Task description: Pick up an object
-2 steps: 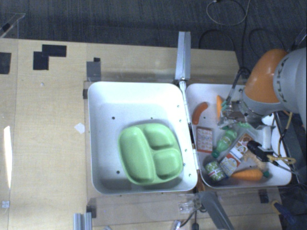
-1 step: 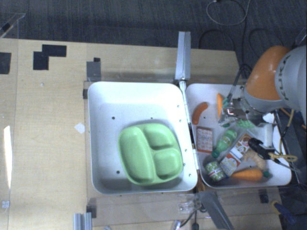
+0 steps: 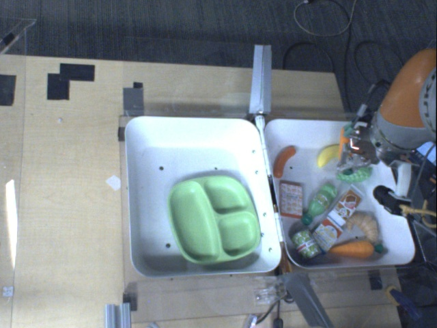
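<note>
My gripper (image 3: 354, 150) hangs over the far right part of the right bin (image 3: 407, 251), just above a small green object (image 3: 356, 175) and next to a yellow fruit (image 3: 328, 156). An orange-red sausage-shaped piece (image 3: 284, 160) lies to the left. Toward the near side of the same bin lie a green bottle (image 3: 319, 203), a red and white card (image 3: 291, 199), a red and white packet (image 3: 339, 218), a small can (image 3: 305, 243), a carrot (image 3: 352, 250) and a tan bread-like piece (image 3: 366, 225). The arm's body hides the gripper's tip.
A green divided plate (image 3: 213, 219) lies in the left bin (image 3: 147, 149). A metal divider post (image 3: 261, 80) stands between the bins at the far side. The wooden bench (image 3: 61, 203) spreads out to the left.
</note>
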Robot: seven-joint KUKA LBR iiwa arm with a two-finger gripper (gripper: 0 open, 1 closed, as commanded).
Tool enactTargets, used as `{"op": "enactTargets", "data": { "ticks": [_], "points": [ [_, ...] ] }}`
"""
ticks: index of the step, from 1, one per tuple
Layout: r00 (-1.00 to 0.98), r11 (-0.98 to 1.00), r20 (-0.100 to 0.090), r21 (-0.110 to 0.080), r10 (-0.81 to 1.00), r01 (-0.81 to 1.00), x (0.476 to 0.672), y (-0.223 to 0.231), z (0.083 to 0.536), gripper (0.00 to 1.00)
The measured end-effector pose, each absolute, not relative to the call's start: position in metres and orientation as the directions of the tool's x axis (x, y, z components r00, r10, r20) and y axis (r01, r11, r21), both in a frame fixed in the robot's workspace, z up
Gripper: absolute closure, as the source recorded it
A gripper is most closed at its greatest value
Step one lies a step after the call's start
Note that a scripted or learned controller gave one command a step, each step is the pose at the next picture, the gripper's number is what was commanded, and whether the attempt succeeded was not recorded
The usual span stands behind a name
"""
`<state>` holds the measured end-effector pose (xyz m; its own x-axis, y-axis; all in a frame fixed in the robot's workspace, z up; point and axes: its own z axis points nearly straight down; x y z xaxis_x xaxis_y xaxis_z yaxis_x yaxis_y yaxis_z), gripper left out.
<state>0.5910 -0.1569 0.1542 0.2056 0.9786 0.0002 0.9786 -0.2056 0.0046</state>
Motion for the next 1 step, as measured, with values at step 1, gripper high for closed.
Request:
{"op": "enactTargets", "data": {
  "ticks": [1],
  "points": [
    [0.363, -0.363, 0.001, 0.005, 0.932, 0.932, 0.6337, -0.1098, 0.2313, 1.0]
  ]
}}
